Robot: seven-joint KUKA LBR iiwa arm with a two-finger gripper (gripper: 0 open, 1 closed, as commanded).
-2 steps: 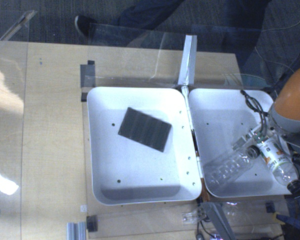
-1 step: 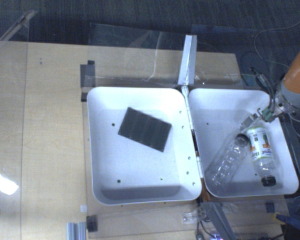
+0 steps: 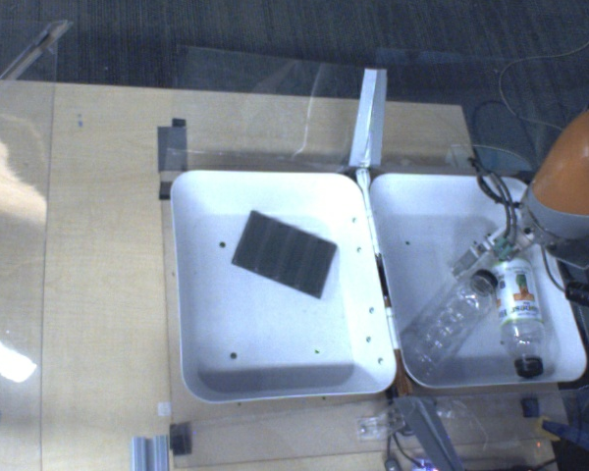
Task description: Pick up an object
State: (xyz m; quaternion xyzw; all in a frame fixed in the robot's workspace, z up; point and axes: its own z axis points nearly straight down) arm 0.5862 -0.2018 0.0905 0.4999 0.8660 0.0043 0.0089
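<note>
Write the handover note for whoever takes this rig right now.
Hand: low in the right white bin, at the upper ends of the bottles; grip state unreadable.
Right bin: clear plastic bottle lying diagonally; small labelled bottle with dark cap beside it.
Left white bin: dark grey flat rectangular pad.
Done: nothing visibly lifted.
Left: grasp one object and raise it.

White bins (image 3: 275,381); dark ribbed pad (image 3: 284,253); clear bottles (image 3: 450,322).

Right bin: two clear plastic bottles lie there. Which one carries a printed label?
The bottle nearer the bin's right wall, with a white label and dark cap. The other bottle, lying diagonally beside it, is bare.
</note>
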